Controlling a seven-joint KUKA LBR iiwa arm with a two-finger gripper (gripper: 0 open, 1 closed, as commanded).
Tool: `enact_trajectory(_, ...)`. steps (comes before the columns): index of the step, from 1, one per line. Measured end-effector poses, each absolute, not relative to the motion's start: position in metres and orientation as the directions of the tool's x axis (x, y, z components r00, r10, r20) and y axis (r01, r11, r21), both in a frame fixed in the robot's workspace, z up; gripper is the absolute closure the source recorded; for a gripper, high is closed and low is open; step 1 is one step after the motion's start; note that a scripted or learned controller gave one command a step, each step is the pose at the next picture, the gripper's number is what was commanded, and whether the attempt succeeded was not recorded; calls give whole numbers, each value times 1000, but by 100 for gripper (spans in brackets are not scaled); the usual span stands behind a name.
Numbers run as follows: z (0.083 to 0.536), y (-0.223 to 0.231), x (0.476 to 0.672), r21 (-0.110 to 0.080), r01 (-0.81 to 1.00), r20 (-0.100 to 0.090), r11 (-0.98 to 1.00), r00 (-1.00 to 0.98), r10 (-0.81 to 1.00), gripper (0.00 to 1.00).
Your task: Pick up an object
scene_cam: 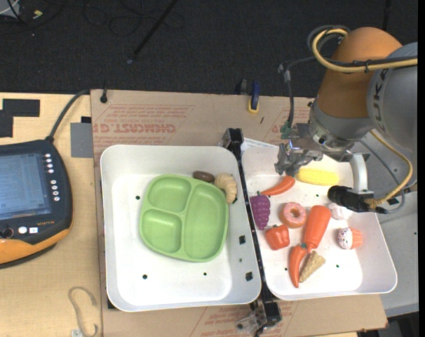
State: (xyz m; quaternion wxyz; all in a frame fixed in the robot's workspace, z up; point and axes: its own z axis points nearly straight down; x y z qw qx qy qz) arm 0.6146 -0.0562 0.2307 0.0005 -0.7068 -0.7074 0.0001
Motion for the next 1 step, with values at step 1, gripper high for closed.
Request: enact_trajectory(1,235,-68,613,-2,1000,0,0,0,1000,100)
